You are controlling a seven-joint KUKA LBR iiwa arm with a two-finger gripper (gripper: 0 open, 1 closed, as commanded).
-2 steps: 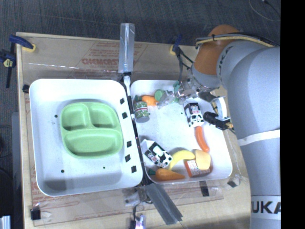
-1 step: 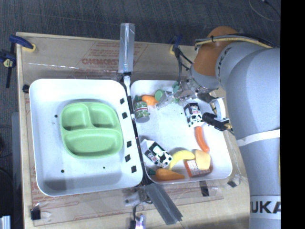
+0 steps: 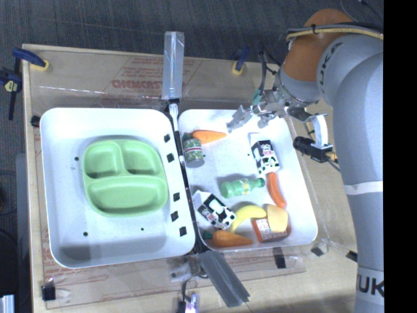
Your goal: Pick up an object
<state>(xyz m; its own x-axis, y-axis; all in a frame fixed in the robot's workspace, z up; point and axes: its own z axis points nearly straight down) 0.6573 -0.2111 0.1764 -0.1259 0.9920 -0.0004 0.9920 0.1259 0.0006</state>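
**Gripper over right bin's far edge, nothing held**

Task obj isn't singled out; candidates all lie in the right bin (image 3: pixel 296 152). Nearest the gripper (image 3: pixel 251 114): a carrot (image 3: pixel 209 135) by the far-left corner, w/ a small can (image 3: pixel 193 150) just beside it toward the divider. A black-and-white carton (image 3: pixel 263 156) lies near the right wall, a red sausage-like piece (image 3: pixel 275 189) just below it. Mid-bin: a green bottle (image 3: pixel 241 187) on its side. Near front: a second black-and-white carton (image 3: pixel 215 210), a banana (image 3: pixel 245 215) touching it, a second carrot (image 3: pixel 229 238) at the front edge, and a yellow-and-red packet (image 3: pixel 272 224) by the front-right corner.

Gripper sits at the far rim of the right bin, above the carrot and the carton, fingers pointing left-ish. Nothing visible between them. Can't tell if the jaws are apart or together; too small and cluttered w/ cables.

Arm (image 3: pixel 345 77) comes in from the right, orange band (image 3: pixel 313 51) above the wrist.

Left bin (image 3: pixel 58 129) holds a green divided tray (image 3: pixel 124 178), flat, about centred. Both bins sit side by side on the bench (image 3: pixel 98 77), blue clamps (image 3: pixel 29 59) at its far-left corner.
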